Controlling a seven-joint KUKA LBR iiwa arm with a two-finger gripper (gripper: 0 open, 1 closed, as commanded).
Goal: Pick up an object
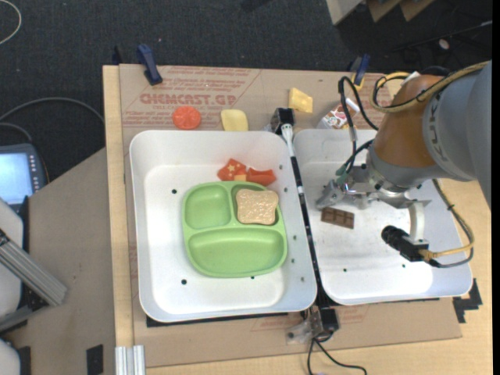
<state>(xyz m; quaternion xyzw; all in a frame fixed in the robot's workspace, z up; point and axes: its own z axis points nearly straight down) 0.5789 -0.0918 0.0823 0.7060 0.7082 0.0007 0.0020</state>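
A brown chocolate bar (338, 218) lies flat in the right bin (375, 283), near its left wall. My gripper (346, 189) hangs just above and behind the bar, low over the bin floor, with nothing seen in it. The grey arm with its orange band (406, 135) covers the bin's far right part. In the left bin (156, 233) sits a green divided plate (230, 248) with a slice of toast (257, 206) in its upper right compartment. Red food pieces (244, 172) lie behind the plate.
Behind the bins on the cardboard lie a red-orange round piece (186, 117), a pale yellow piece (233, 120), a yellow wedge (301, 99) and a small white-and-red item (336, 118). Cables loop near the arm, and a black part (402, 243) sticks out over the right bin.
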